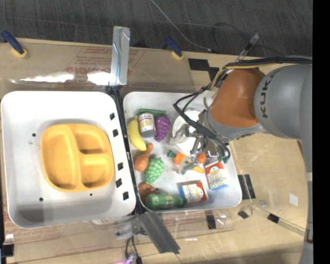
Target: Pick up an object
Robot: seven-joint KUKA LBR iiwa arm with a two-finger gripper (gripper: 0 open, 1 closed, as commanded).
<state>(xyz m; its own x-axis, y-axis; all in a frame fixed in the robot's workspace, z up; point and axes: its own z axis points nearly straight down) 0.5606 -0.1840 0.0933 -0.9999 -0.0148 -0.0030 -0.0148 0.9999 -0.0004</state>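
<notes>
Right bin (231, 199) with toy food, arm lowered into it; the claw (197, 157) sits among small pieces near the bin's middle, and whether it is open, closed or gripping cannot be told from this angle. Just beside the claw, to its left, lies a small orange piece (179, 158); farther left, green grapes (154, 169), an orange carrot-like piece (143, 157) and a yellow banana (135, 135); up and left, a labelled jar (146, 124) and purple grapes (163, 127). Below the claw, 1 labelled can (193, 191) and a green bottle (165, 201); to its right, a small carton (215, 176). The arm (280, 100) enters from the right, orange band (236, 100) above the wrist. Well to the left, a yellow tray (77, 155) rests in the left bin (22, 202).
</notes>
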